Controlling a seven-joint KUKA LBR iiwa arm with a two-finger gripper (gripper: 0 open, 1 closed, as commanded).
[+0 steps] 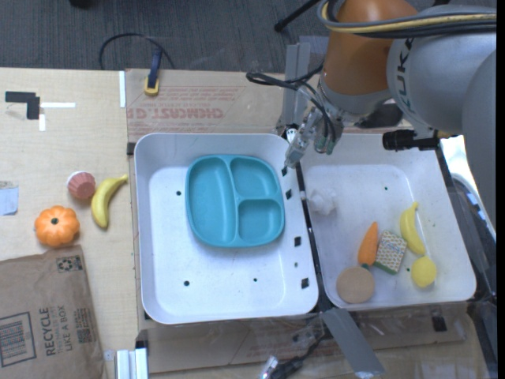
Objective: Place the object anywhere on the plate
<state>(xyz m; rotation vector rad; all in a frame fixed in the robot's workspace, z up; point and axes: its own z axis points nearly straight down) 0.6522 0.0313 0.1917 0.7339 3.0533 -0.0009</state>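
Tan round disc (355, 285) sits at 6 o'clock in the right bin (442, 290) — carrot (368, 243) just above it. Blue plate (235, 200) fills the left bin (158, 235). Gripper (304, 142) hovers at 12 o'clock above the divider.

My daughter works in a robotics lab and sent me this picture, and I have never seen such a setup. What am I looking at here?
This is one photo from a fixed camera above a workbench, looking down at a slant. The grey machine with the orange band is a robot arm reaching in from the right. Its end effector hangs over the seam between two shallow white bins. The left bin holds a blue divided plate. The right bin holds toy food: a carrot, a banana, a lemon, a sponge-like block and a tan round piece. Nothing is visibly held. Outside the bins lie a small pumpkin and another banana.
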